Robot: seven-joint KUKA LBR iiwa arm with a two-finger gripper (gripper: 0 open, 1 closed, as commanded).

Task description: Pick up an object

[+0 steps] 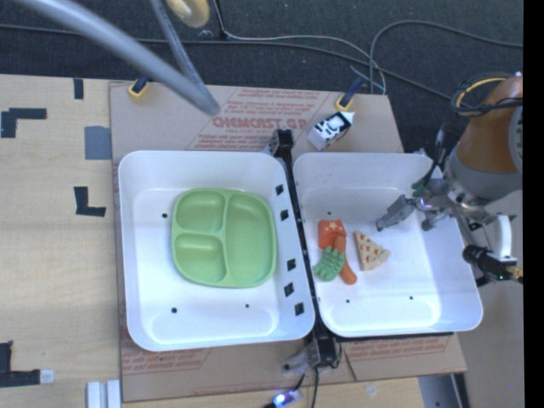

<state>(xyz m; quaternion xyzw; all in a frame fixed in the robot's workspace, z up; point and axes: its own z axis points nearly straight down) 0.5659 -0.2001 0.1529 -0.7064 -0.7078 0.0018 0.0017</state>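
arm (pixel 491 134) cut off at right edge; tool (pixel 399 213) blurred.

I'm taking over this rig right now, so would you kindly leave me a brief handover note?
Gripper: above the right bin, at its right side, holding nothing.
Objects: pizza slice, orange block and carrot lie in the right bin near the divider. Green plate sits in the left bin.
Done: nothing picked yet.
Left: descend, grasp one object, lift.

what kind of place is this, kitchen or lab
Most likely a robotics lab bench, not a kitchen: a robot arm reaches over two white bins, the food is toys like the pizza slice, and cables trail behind.
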